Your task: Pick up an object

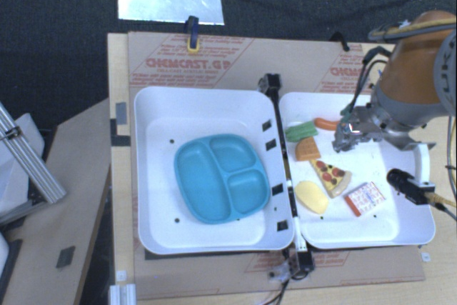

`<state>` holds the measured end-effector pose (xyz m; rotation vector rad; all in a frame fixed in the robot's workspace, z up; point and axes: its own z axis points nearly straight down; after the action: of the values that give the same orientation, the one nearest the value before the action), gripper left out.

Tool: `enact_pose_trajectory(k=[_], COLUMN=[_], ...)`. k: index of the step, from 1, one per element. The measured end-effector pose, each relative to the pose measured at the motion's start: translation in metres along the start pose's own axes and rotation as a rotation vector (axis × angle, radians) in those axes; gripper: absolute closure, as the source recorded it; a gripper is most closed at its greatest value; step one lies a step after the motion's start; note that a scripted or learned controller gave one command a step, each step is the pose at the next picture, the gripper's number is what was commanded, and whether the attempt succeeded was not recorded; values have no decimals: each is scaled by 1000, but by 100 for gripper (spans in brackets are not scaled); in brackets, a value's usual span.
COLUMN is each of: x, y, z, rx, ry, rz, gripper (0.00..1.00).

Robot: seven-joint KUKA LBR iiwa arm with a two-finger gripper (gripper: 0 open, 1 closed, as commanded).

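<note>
- The arm (418, 78) reaches in from the right, its grey body and orange band above the far right part of the right bin (410, 228).
- The gripper (348, 133) hangs over the upper middle of the right bin, close to the orange sausage-shaped piece (326, 123); at this slant it is hard to say whether it touches anything.
- Its tips blur into the dark metal around them, so I cannot tell how they are set, and no object can be made out in them.
- A green toy piece (301, 131) lies near the right bin's upper left corner, with the orange sausage-shaped piece just to its right.
- Below them sits a tan bread-like piece (308, 149), and just beside it a pizza slice (330, 176) points up toward it.
- A pale yellow rounded piece (312, 196) lies lower left of the pizza slice, near the divider between the bins.
- A small red and white packet (365, 198) lies to the right of the pizza slice, apart from it.
- The left bin (153, 175) holds a blue divided tray (220, 177), lying flat near its middle.
- Both bins rest on a brown board (214, 57) with red lettering.
</note>
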<state>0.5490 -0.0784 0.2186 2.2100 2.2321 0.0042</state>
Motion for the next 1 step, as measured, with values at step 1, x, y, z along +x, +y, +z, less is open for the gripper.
enact_pose_trajectory(k=[1], x=[45], y=[5], z=[-2], rx=[1], ry=[0], rz=[0], gripper=[100])
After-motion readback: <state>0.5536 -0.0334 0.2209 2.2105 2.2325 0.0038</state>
